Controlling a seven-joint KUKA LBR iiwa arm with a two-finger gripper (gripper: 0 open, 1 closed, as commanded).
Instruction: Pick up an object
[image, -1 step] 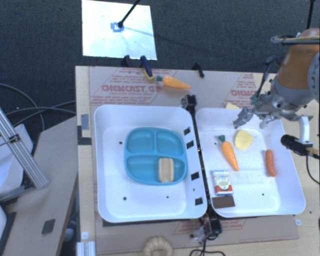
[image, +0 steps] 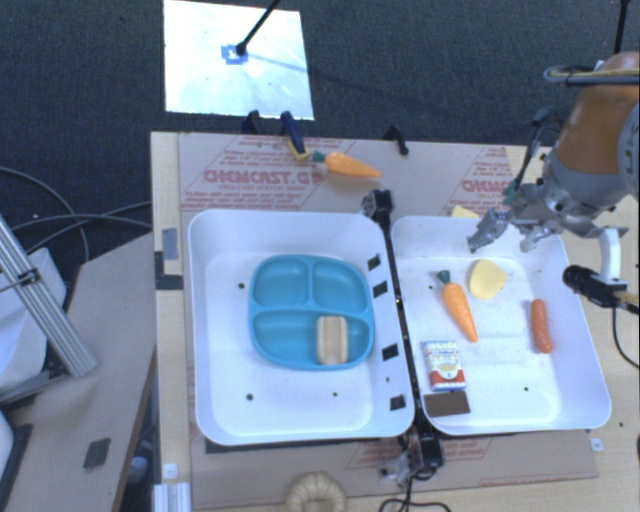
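My gripper (image: 510, 236) hangs over the back of the right bin (image: 575, 400), open, with nothing between its fingers (image: 486, 233). Just in front of it and below lies a pale yellow round piece (image: 487, 279). A toy carrot (image: 460, 311) lies to the left of that piece, pointing toward the front. An orange sausage-shaped piece (image: 540, 326) rests near the bin's right side. A small red and white carton (image: 444, 363) and a brown block (image: 447, 404) sit at the front left of the bin.
The left bin (image: 230, 400) holds a blue divided plate (image: 290, 300) with a bread slice (image: 332, 340) in its front right section. Another toy carrot (image: 346, 165) lies on the board behind the bins. A black divider (image: 392, 300) runs between the bins.
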